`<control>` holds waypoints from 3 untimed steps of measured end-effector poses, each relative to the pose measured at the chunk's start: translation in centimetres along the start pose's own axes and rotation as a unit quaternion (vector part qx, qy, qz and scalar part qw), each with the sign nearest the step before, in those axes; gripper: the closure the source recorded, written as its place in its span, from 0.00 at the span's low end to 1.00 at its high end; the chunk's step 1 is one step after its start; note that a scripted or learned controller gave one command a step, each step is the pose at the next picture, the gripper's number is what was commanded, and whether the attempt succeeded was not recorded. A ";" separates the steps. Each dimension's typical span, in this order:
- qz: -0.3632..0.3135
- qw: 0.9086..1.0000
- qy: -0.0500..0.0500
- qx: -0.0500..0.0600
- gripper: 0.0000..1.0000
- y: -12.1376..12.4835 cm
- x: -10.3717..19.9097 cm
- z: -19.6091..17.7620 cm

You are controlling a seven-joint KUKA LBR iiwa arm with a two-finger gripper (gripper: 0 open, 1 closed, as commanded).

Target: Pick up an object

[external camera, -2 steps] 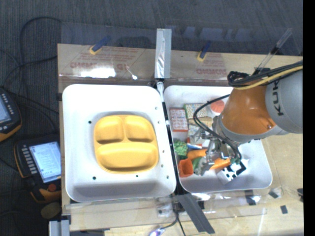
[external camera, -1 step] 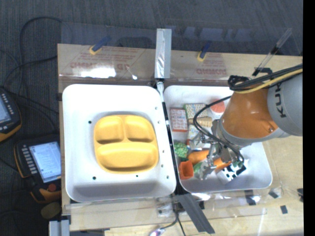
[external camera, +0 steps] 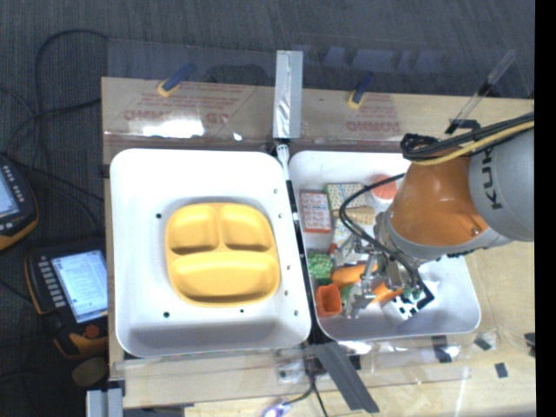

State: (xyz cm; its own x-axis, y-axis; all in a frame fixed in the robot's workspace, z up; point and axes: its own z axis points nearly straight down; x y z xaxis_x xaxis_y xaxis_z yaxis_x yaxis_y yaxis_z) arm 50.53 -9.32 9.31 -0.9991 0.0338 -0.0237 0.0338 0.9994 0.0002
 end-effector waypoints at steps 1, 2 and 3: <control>0.012 1.000 0.002 0.000 0.00 -0.5 1.5 0.2; 0.011 1.000 -0.004 0.001 1.00 -0.5 1.0 -1.1; 0.197 0.980 0.004 0.002 1.00 -0.7 -3.3 -0.1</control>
State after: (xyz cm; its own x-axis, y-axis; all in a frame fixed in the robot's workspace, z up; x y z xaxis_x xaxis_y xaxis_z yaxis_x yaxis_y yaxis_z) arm 53.78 -10.11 9.53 -0.9088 0.4171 -0.0136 0.4171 0.9089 0.0045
